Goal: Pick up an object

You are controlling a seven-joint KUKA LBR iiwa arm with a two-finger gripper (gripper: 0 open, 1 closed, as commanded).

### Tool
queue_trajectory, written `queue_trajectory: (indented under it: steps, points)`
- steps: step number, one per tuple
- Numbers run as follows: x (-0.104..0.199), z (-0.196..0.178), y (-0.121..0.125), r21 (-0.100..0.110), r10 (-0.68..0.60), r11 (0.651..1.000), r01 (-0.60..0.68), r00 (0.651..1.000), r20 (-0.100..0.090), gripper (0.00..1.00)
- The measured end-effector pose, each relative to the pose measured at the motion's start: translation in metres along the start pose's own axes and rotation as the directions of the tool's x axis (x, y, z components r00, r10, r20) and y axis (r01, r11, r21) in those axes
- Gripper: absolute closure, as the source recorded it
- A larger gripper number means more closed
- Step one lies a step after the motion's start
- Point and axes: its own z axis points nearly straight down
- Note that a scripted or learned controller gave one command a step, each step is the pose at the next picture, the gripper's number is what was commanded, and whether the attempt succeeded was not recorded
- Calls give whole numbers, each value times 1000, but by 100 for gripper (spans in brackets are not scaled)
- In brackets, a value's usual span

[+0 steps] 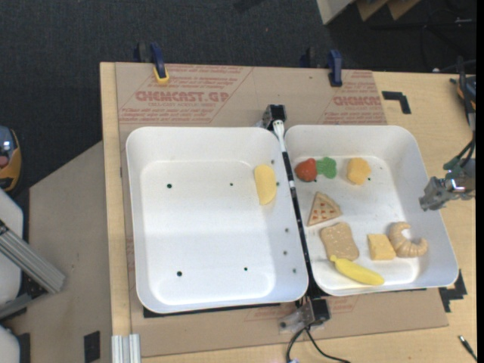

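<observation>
Currently | right bin (pixel 412 148): seven food pieces | left bin (pixel 144 157): one yellow piece (pixel 265 184)

Red print is showing on the brown board (pixel 227 89) under the bins. Along its far edge, left of centre, large letters are reading "CHEMCAST GP", with smaller lines above and below too blurred to read. Near the far right corner the same red print is repeating, partly cut off.
</observation>
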Motion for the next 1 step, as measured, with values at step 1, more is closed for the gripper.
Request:
queue_trajectory:
  steps: [1]
  points:
    - [-44, -53, 0, -13, 7, 1000, -7, 1000, 9, 100]
